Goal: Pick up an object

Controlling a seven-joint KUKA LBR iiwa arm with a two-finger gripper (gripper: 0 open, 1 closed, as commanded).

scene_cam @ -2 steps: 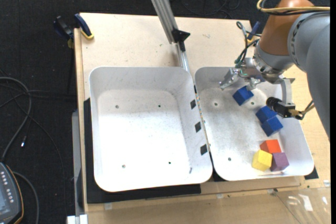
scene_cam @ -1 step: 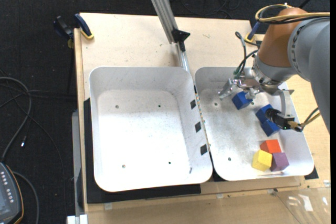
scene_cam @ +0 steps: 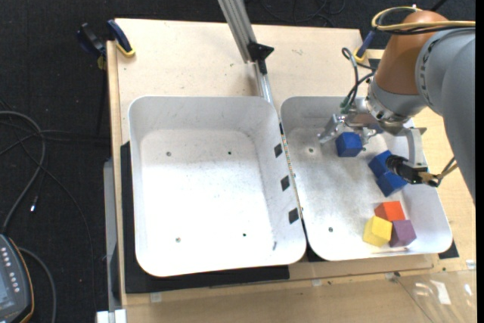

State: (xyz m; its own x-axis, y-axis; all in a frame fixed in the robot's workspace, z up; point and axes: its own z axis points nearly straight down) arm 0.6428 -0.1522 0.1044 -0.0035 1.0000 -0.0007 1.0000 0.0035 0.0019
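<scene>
My gripper hangs over the back of the right bin, below the orange-banded wrist. A small blue cube sits between its two silver fingers, which are shut on its sides. Just to the right of it lies a second, larger blue block on the bin floor. At the bin's front right corner an orange cube, a yellow cube and a purple cube huddle together.
The left bin stands beside the right one, the two sharing a raised middle wall with black clips. A slanted metal pole rises from behind the bins. The arm's grey body covers the bench's right side.
</scene>
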